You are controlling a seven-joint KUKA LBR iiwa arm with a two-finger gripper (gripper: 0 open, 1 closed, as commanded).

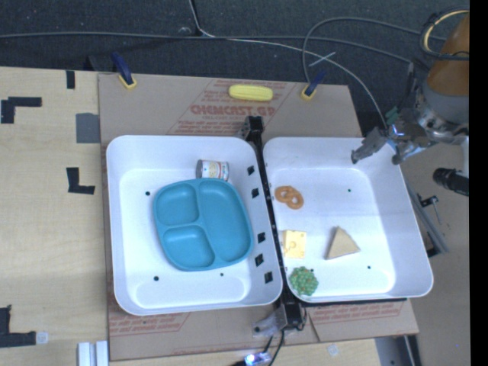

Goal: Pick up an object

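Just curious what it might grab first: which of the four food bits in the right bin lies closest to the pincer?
The pretzel, brown and looped, lies highest in the bin, nearest the pincer.

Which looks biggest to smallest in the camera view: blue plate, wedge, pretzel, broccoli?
1. Blue plate, largest by far.
2. Wedge.
3. Pretzel and broccoli look about alike, so no ranking between them.

We see 2 white bins (126, 204) on a brown cardboard sheet (221, 109) printed in red, resting on the tabletop (46, 227). 2 blue-and-yellow clamps (122, 71) pin its far edge, a yellow object (250, 92) lies between them, and cables (229, 36) cross the dark background.
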